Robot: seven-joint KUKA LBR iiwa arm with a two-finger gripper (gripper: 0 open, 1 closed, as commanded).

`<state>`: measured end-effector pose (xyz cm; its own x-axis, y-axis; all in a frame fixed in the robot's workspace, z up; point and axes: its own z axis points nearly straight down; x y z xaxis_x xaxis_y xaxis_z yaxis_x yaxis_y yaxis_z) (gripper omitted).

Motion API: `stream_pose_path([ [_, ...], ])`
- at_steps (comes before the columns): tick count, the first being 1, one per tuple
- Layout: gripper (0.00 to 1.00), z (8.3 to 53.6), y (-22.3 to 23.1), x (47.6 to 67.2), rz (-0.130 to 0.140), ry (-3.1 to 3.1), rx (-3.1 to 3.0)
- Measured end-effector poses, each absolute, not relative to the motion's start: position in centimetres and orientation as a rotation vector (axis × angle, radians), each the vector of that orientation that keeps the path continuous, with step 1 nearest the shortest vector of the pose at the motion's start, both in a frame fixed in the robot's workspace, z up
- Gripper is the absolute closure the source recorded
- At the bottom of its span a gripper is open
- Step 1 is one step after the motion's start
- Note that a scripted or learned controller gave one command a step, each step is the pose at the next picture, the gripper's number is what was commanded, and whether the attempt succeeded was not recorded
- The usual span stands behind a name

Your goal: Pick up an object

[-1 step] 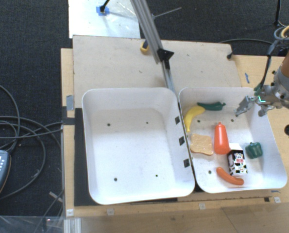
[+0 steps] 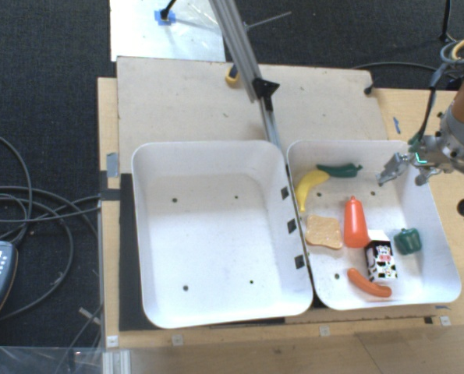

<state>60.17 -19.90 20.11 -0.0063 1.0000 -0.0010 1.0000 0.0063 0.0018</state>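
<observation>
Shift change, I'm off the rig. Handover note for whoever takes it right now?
Gripper: above the upper right of the right bin, nothing between its fingers; open or shut unclear.
Right bin holds: banana, green chili, toast slice, orange bottle, black-and-white carton, green pepper, sausage.
Done: nothing picked.
Left: lower onto one object, grasp, lift.

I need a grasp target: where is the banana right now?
The banana lies in the right bin, near its upper left corner, just left of the green pepper and above the toast slice.
</observation>
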Motion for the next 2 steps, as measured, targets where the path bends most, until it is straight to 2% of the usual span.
stream_pose_path([
  [1,0.0,15.9,-20.3,60.0,-0.002,2.225,2.22],
  [2,0.0,9.6,-20.3,60.0,-0.003,2.226,2.222],
])
